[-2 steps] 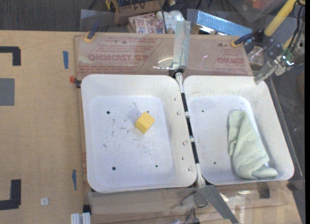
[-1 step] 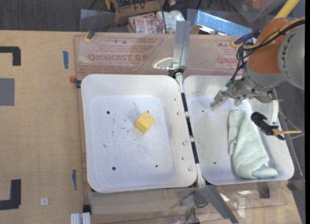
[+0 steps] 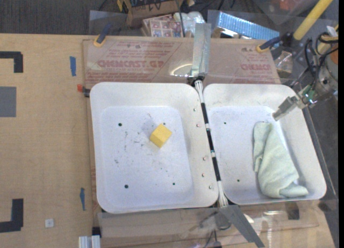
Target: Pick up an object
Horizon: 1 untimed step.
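A: Where is the end effector [image 3: 280,111] sitting?

B: Over the upper right part of the right-hand shallow white plastic bin [image 3: 236,188], reaching in from the right edge. It shows as a slim grey tip pointing down and to the left. Whether it is apart or together, I cannot tell; the tip is too small and blurred.

A: What lies nearest to it?

B: A pale green folded cloth [image 3: 274,161], just below and slightly left of the tip. The cloth runs lengthwise down the right side of that bin, its upper end just beside the tip. I cannot tell if they touch, and nothing is visibly gripped.

A: And the other bin?

B: The left-hand shallow white plastic bin [image 3: 107,188] is well to the left of the end effector, touching the right bin along a centre seam. A small yellow cube-shaped block [image 3: 160,135] rests near its middle, tilted cornerwise, well apart from the tip.

A: What carries it all?

B: A light wooden worktop [image 3: 43,150], with blue tape marks left of the bins.
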Each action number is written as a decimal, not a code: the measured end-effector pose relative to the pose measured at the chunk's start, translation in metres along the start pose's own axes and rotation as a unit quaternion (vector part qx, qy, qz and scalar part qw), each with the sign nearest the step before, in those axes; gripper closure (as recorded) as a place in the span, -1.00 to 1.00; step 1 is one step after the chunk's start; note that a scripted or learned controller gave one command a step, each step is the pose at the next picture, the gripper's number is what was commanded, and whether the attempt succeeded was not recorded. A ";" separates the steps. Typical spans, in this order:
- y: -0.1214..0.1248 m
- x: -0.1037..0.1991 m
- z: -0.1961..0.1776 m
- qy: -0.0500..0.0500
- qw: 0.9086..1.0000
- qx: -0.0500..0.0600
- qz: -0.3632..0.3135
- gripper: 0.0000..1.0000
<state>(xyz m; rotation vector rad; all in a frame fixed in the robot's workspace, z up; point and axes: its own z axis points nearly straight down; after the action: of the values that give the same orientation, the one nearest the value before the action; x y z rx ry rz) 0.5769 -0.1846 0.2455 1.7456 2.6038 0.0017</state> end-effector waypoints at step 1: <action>-0.026 -0.033 -0.021 -0.001 0.988 -0.001 -0.155 -1.00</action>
<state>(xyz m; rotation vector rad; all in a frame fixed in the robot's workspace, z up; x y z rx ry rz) 0.5652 -0.2246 0.2662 1.3189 2.8406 0.0004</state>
